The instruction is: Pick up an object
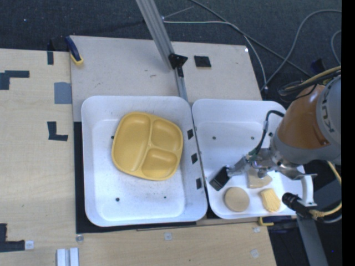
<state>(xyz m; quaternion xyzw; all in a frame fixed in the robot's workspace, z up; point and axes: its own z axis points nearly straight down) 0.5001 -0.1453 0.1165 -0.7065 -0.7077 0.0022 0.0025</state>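
Observation:
In the right bin (233, 115), near its front edge, lie a round tan disc (237, 199) and a yellow-orange block (270, 200). A small pale beige piece (259, 180) sits just behind them. My gripper (258, 170) hangs low over the front right part of this bin, directly above the beige piece and close to it. Whether it touches the piece is hidden by the wrist. The grey arm with its orange band (302, 123) comes in from the right.
The left bin (94, 148) holds a yellow divided plate (147, 146), tilted slightly. A metal strut (158, 26) runs diagonally from the top down to the gap between the bins. Cables trail over the dark floor at the upper right.

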